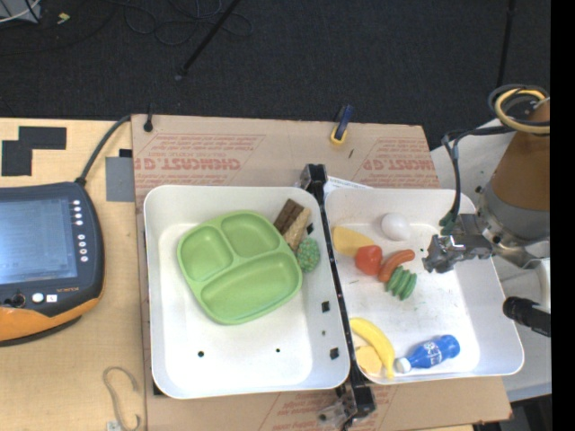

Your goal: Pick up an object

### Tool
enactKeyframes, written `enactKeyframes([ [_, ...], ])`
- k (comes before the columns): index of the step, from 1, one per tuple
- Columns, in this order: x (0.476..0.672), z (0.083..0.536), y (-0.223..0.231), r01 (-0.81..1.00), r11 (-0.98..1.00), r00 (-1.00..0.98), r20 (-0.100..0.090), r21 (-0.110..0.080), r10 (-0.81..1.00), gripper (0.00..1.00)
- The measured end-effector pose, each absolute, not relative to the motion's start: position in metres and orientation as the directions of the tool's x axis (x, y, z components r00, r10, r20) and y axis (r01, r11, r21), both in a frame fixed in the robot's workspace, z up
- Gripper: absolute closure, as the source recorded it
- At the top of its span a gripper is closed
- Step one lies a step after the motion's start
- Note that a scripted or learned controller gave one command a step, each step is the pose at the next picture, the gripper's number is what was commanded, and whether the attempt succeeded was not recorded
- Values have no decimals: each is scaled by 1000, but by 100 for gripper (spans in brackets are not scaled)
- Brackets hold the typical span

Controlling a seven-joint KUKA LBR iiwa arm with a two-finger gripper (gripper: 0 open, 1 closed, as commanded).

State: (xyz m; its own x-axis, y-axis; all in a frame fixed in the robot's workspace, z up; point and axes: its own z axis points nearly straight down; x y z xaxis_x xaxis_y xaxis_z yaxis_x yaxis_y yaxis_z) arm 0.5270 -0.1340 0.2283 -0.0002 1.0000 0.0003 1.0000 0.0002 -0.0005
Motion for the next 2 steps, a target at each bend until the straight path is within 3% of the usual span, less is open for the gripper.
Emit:
enactKeyframes([
  [1, 551, 225, -84, 1000, 4, -4, 2, -2, 1000, 100],
  [2, 591, 235, -60, 1000, 3, -3, 1, 0, 1000, 100],
])
